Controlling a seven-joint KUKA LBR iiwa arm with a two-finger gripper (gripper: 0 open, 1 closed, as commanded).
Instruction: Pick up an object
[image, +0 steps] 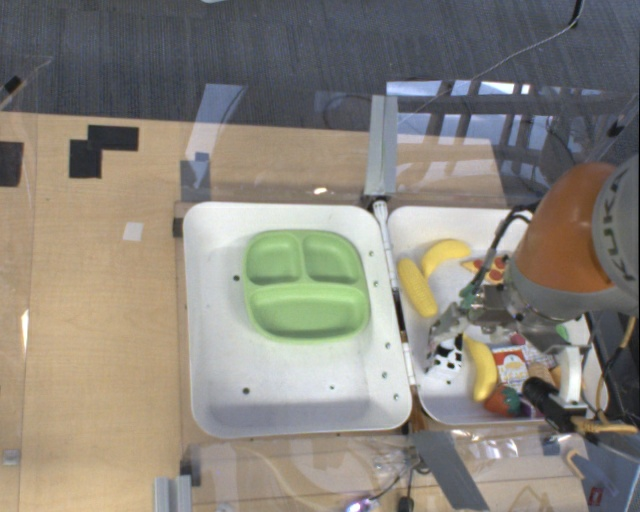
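In the camera view, a light wooden surface (90, 330) carries two shallow white bins side by side. The left bin (215, 390) sits in the middle of the frame. Inside it lies a green divided plate (303, 284) with three compartments, a little above the bin's middle.

The right bin (440, 400) is at the right of the frame, touching the left bin along a grey divider. It holds several small things. A yellow banana (416, 287) lies slanted near the bin's left wall, in its upper part. A second banana (443, 255) curves just beside it, toward the upper right. A third banana (482, 368) lies lower, nearly upright in the frame. Just left of this third banana there is a small black and white toy (446, 360), maybe a cow. A red and white box (512, 366) lies to the right of the third banana, and something red and green (504, 402) lies at the lower edge of the bin.

The arm (575, 240), grey with an orange band, comes in from the right and covers the right part of this bin. The claw (458, 314) is low over the bin, between the bananas above and the toy below. I cannot tell if it is open or closed, and nothing is clearly seen in its grasp.
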